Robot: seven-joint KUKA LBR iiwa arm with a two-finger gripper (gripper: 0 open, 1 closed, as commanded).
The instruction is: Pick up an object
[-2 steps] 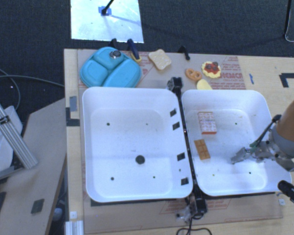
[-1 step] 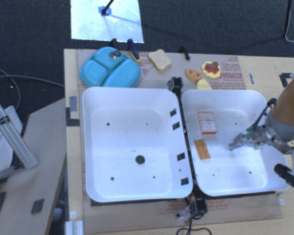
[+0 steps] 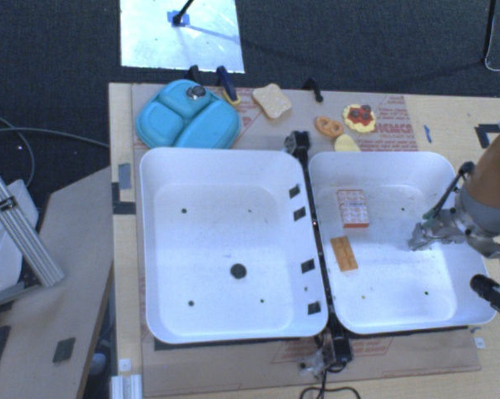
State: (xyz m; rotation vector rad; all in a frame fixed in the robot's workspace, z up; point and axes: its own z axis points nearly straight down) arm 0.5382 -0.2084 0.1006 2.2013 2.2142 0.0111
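Two small objects lie in the right bin [image 3: 383, 166]: a flat box with red print [image 3: 353, 208] near the middle, and an orange-brown block [image 3: 344, 253] closer to the bin's left wall. My gripper [image 3: 423, 238] is low over the right part of this bin, to the right of both objects and apart from them. Nothing shows between its fingers. A small dark round object [image 3: 238, 271] rests in the left bin [image 3: 225, 169].
Behind the bins lie a blue divided plate [image 3: 188, 117], a slice of toy bread [image 3: 272, 100], a pretzel [image 3: 328, 125], a small tart [image 3: 359, 116] and a yellow piece [image 3: 346, 144]. Black clips [image 3: 304, 214] line the divider between the bins.
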